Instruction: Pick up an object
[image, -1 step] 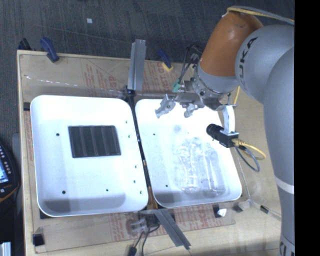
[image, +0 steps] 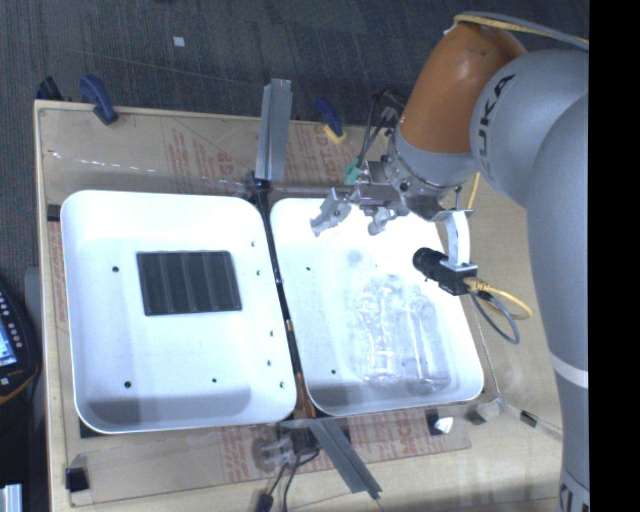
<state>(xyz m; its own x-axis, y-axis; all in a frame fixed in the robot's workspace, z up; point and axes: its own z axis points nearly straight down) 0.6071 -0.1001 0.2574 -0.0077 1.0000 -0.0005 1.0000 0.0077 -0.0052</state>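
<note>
Starting at the near edge, the bench (image: 400, 455) carries two white bins side by side. Right bin (image: 300, 300): a clear plastic object (image: 395, 335) lies in its near half, glassy and hard to read against the white, outline uncertain, possibly several pieces. Left bin (image: 90, 300): a dark ribbed rectangle (image: 188, 282) sits flat near its middle. Farther back, the gripper (image: 350, 217) hangs over the right bin's far edge, fingers spread apart, nothing between them, well apart from the clear object. Behind it the orange band (image: 450, 85) and grey arm (image: 550, 150) run out of the picture, cut off. Blue clamps (image: 98, 100) grip the bench's far edge.
</note>
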